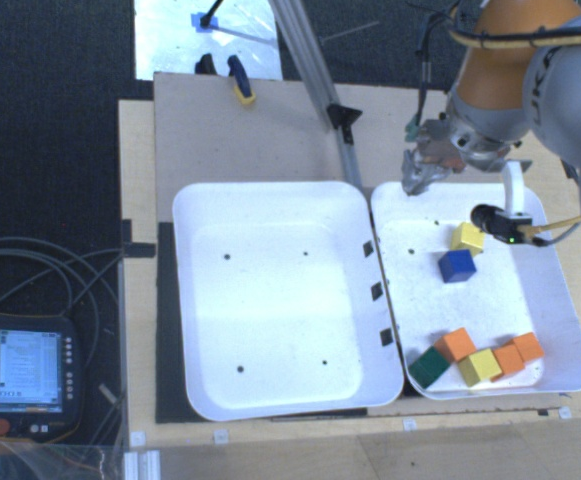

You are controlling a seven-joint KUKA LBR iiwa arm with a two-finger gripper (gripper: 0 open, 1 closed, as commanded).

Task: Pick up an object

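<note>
We see the grey arm with its orange band (515,18) reaching in from the right, and its two-finger gripper (420,178) hangs over the far left corner of the right-hand shallow white bin (560,298). We cannot tell from this angle whether the gripper is released or clenched, and we see no object in it. The objects that could be picked all lie in the right-hand bin. A small yellow cube (467,237) sits in the far half, and a blue cube (457,265) lies just beside it on the near side. A cluster occupies the near edge — a dark green cube (429,367) at the left, an orange cube (459,344) touching it, a second yellow cube (480,366) next in line, then two further orange cubes (509,358) and (528,346) toward the right wall. The gripper is well apart from this cluster and nearer to the yellow and blue pair. The left-hand shallow white bin (185,268) adjoins the right one along a shared edge. Off the bench — at the lower left — lies a handheld control pendant with a lit screen (25,376).
</note>
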